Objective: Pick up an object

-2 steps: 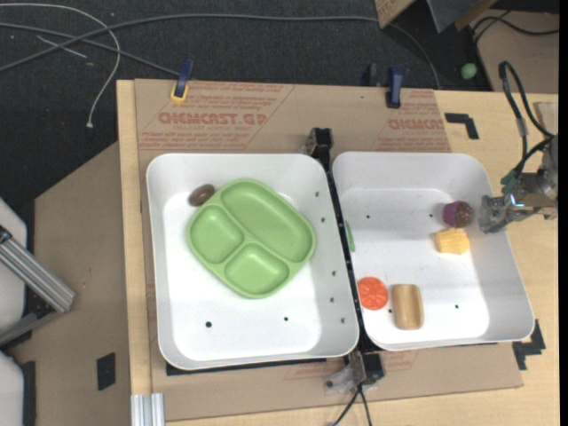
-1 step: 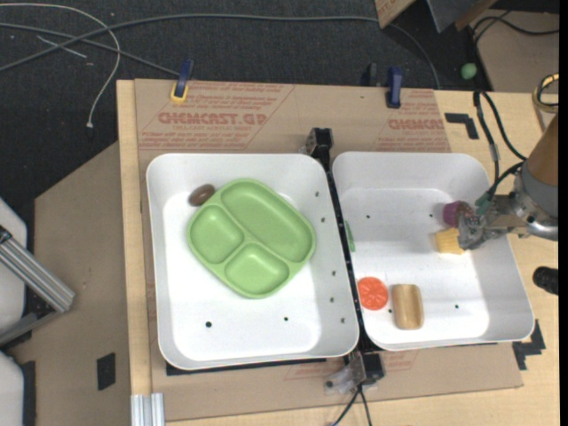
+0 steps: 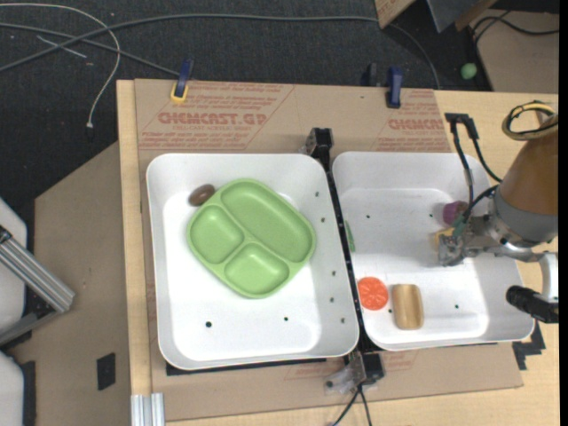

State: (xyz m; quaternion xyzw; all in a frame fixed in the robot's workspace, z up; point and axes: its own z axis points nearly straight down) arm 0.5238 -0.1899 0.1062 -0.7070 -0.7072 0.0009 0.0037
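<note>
1. Nearest the camera, a tan block (image 3: pixel 407 306) lies in the right bin (image 3: pixel 390 185), touching an orange disc (image 3: pixel 372 294) — both free.
2. Gripper (image 3: pixel 449 247) is low, just below a purple object (image 3: pixel 453 211); grip state — cannot tell.
3. Judged step: reaching. Next calls for closing on one piece.

A round orange-red disc (image 3: pixel 372 294) lies flat in the right bin, just beside a tan bread-like block (image 3: pixel 407 306); a small purple object (image 3: pixel 454 211) sits farther back; a brown nut-like piece (image 3: pixel 202 195) rests in the left bin
</note>
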